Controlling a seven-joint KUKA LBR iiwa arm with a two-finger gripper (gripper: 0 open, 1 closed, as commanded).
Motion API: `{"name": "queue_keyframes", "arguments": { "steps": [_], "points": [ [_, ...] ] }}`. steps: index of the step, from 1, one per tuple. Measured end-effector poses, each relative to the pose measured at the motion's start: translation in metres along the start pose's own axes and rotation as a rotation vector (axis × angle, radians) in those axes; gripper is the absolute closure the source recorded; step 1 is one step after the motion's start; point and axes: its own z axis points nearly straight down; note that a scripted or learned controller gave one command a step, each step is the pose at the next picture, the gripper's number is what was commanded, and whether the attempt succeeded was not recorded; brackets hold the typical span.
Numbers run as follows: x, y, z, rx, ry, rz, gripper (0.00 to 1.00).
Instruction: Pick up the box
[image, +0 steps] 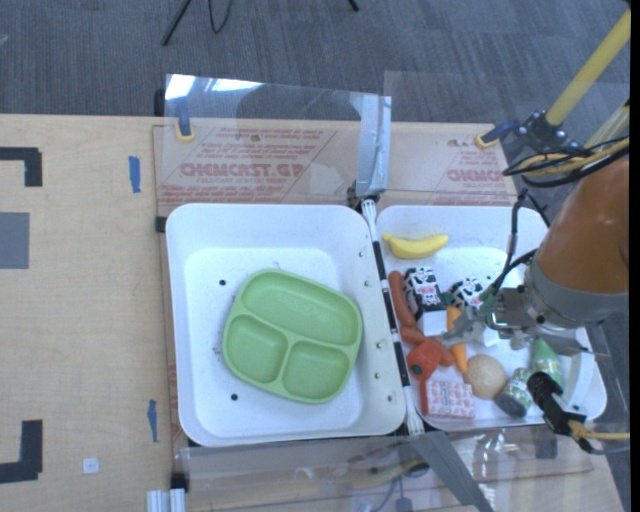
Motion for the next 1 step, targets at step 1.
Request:
{"name": "queue_keyframes", "arguments": {
  "steps": [1],
  "points": [
    [-0.0245, 0.0011, 0.0094, -0.001, -0.001, 0.368, 0.0]
  ]
}}
